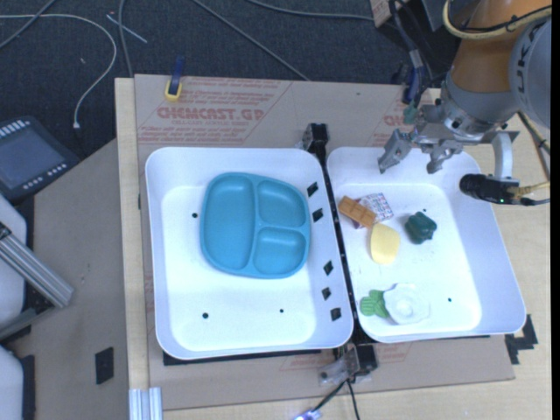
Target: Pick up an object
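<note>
My gripper (411,159) hangs over the far edge of the right bin (490,269), its two fingers spread open with nothing between them. Below it in that bin lie a brown piece (353,210), a small patterned packet (379,203), a yellow oval object (384,244) and a dark green object (421,227). Nearer the front edge sits a white object (405,305) with a light green piece (374,304) at its left. All of these lie apart from the gripper.
The left bin (175,304) holds a blue divided plate (256,226). A black clip-lined divider (328,234) runs between the bins. The arm's orange band (499,24) rises at the upper right, with a black cable fitting (486,187) beside the right bin.
</note>
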